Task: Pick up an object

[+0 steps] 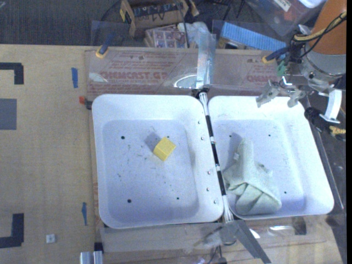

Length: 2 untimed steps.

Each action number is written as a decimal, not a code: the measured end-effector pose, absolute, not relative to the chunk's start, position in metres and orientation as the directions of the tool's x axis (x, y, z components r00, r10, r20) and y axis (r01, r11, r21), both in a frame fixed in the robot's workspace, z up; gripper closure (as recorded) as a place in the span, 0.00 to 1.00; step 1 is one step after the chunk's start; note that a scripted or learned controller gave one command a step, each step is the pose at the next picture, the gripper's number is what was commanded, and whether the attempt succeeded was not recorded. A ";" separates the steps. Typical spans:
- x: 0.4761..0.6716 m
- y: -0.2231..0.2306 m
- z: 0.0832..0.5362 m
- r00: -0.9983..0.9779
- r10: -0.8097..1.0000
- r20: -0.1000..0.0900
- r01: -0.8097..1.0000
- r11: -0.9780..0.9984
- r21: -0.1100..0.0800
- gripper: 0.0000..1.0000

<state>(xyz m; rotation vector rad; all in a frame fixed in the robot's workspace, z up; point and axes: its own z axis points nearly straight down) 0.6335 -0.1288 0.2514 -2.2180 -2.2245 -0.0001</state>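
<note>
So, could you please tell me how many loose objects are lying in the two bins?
2: a yellow block in the left bin, and a crumpled cloth in the right bin. Something small could be hidden under the cloth.

The grey arm (330,54) hangs at the upper right, its gripper (281,94) splayed wide with nothing between the fingers.

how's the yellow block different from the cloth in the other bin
The yellow block is small, bright and hard-edged; the cloth is larger, pale greenish and crumpled. The block lies near the middle of the left bin; the cloth lies against the near-left side of the right bin. Both rest loose on a bin floor, away from the gripper.
</note>
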 end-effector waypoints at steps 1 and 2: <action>0.647 -0.077 0.186 -0.590 0.807 -0.001 0.807 0.590 0.002 0.00; 0.647 0.016 0.187 -0.786 0.618 -0.001 0.618 0.786 0.002 0.00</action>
